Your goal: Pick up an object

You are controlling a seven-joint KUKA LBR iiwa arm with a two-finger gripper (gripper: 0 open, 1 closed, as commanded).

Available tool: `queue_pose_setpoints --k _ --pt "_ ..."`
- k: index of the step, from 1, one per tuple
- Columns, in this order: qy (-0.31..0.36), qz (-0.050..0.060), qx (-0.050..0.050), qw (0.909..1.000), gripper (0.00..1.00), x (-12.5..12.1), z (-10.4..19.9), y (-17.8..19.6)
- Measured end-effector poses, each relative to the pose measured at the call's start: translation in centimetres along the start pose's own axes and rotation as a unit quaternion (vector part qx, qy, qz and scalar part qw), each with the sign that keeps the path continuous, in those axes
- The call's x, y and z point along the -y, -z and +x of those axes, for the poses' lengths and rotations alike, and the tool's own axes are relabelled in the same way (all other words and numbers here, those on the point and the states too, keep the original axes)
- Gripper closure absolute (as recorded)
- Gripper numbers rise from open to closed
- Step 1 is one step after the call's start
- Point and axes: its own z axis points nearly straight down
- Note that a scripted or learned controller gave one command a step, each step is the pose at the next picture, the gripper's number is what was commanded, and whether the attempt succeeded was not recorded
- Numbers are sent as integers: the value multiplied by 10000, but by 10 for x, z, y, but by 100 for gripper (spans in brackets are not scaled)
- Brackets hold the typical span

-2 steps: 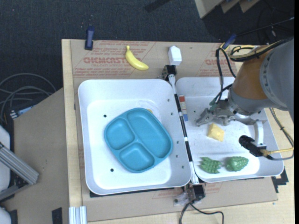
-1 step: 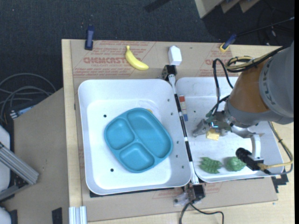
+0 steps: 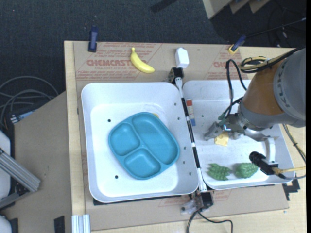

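Gripper (image 3: 217,131) low in right bin (image 3: 209,93), directly over small yellow piece (image 3: 222,140), likely the target. Cannot tell gripper's state. Two green toys (image 3: 218,172) near front wall, apart. Blue divided plate (image 3: 143,144) in left bin (image 3: 92,98), out of the way.

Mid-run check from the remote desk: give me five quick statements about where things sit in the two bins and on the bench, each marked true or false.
1. The blue divided plate lies in the left bin. True.
2. The banana lies in the right bin. False: it lies on the cardboard behind the left bin.
3. Two green objects lie near the right bin's front edge. True.
4. The gripper is over the left bin. False: it is over the right bin.
5. A small yellow piece lies just by the gripper. True.
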Motion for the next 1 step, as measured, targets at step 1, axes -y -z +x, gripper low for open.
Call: queue_pose_setpoints --k 1 --pt "1 -2 0 10000 0 -2 -5 0"
